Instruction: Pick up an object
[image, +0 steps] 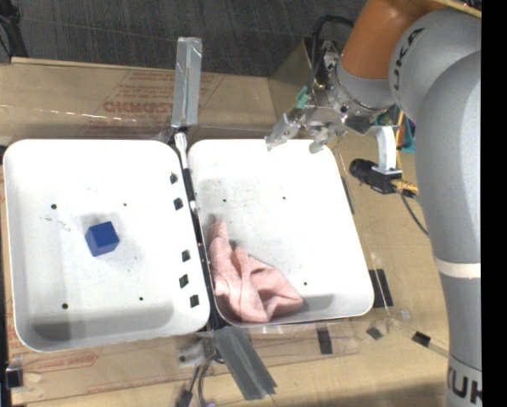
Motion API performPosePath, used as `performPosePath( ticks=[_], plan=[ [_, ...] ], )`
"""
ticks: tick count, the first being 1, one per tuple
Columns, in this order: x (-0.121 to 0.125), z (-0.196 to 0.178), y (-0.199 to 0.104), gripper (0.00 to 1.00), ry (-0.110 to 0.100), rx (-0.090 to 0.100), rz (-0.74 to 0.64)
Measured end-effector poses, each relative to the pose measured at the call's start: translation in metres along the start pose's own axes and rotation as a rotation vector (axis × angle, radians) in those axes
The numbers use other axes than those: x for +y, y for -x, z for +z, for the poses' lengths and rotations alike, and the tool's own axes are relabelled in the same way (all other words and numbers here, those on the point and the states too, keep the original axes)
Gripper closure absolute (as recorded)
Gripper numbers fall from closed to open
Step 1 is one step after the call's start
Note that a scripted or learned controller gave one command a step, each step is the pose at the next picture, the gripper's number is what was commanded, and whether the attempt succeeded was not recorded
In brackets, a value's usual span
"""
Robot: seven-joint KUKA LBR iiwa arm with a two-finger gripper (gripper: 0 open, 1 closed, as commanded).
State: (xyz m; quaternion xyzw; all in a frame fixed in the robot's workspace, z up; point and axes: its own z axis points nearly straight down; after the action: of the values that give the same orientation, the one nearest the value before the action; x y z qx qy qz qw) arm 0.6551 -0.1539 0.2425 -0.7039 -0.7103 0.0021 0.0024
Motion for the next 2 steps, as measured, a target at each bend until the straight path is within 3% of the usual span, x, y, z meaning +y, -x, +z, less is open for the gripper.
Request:
performPosePath(
  ticks=[1,2],
  plan=[
    [-0.116,0.098,-0.009,0.0,-0.001,0.001,-0.068],
    [-0.14,0.153,-0.045,0.0,0.002,0.0,-0.193]
  ],
)
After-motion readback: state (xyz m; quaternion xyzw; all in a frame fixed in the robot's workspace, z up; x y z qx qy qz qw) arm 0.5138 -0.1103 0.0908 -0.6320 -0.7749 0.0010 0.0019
